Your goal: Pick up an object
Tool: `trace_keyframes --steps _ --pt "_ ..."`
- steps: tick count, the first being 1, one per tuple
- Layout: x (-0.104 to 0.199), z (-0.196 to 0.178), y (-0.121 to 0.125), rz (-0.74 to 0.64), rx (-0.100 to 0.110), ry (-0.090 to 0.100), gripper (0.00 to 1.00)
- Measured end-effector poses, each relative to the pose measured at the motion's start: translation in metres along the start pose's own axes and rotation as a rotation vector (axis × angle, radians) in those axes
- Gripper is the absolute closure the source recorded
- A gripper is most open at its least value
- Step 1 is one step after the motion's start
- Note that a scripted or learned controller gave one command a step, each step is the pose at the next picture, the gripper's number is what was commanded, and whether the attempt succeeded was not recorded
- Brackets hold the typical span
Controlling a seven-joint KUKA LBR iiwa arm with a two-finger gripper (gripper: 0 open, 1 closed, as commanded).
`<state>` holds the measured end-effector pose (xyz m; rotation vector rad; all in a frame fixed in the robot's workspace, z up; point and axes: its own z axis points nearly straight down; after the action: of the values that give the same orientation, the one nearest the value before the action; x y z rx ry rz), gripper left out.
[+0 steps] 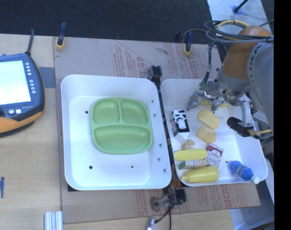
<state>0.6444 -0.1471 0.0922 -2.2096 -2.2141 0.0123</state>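
Observation:
My gripper [203, 104] hangs over the far part of the right bin [253, 150], its two fingers spread open with nothing between them. Just below it lies a pale yellow chunk [208, 119], with a second yellow piece [206, 135] nearer the front. A black and white box [180, 120] rests by the bin's left wall. Toward the front lie a corn cob [190, 154], a small red and white packet [214, 152], a long yellow item [201, 175] and a blue bottle [241, 170].
The left bin [71, 128] holds a green divided plate [121, 125]. A teach pendant with a white screen [13, 92] lies on the bench at far left. The arm comes in over the right bin's far right corner.

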Motion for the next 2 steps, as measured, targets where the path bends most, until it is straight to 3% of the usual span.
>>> trace_keyframes --steps 1,2 --pt "-0.034 -0.028 0.011 0.0 -0.011 -0.004 0.0" --pt "-0.025 0.001 -0.038 -0.003 -0.01 -0.004 0.0"
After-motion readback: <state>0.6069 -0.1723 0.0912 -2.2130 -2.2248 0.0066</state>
